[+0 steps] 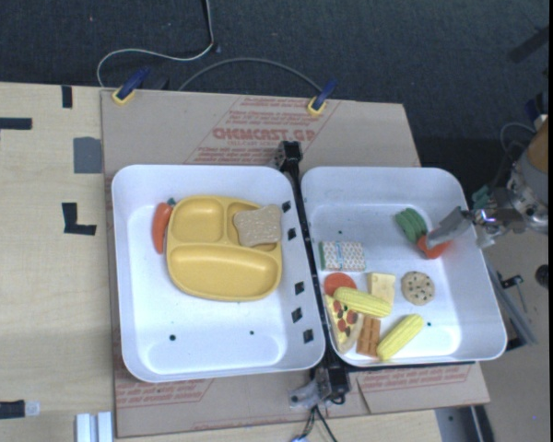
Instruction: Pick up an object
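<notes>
- Right, I have the gripper [453, 221] reaching in over the right-hand rim of the right bin [378, 180], low and slanted toward the bin's upper right part.
- Whether the gripper is open or closed I cannot tell from this height; its tip merges with the toy just under it, and I cannot say it holds anything.
- The nearest candidate is the green-and-red vegetable toy [417, 228], lying in the upper right of that bin, apart from the other food pieces.
- Its long axis runs on a diagonal, green end up and to the left, red end down and to the right, toward the arm.
- The relation I care about: the toy lies just left of the gripper tip, and the red end appears to touch or sit under it. The gripper's reach is roughly along the same diagonal, so I judge a grasp would catch the red end rather than straddle the middle.
- The other things are farther off: the cookie [417, 288] below, the corn cob [399, 335] near the bottom wall, the cheese square [382, 287], the patterned block [342, 254].
- The left bin [129, 247] holds the yellow tray [223, 247] with a slice of bread [258, 226] on it and a red-orange toy [160, 227] beside it, all well apart from the gripper.
</notes>
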Motion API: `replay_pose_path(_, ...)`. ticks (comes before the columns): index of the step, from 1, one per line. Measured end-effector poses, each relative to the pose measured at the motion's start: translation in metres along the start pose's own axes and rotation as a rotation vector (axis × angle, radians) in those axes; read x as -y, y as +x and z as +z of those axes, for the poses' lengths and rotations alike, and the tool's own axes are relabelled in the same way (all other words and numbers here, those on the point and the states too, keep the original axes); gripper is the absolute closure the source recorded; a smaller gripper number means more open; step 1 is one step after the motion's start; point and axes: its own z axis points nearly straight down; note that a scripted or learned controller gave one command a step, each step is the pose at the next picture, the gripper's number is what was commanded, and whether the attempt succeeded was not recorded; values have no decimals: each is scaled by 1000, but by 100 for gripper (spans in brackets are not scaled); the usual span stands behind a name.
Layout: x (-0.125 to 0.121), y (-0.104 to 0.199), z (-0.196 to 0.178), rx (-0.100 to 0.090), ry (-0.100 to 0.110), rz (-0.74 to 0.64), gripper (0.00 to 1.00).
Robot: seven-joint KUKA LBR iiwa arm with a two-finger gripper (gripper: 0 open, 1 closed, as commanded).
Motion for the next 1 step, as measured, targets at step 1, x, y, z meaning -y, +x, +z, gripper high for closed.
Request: replay_pose_path(1,-26,-6,151,5,-7,0,0)
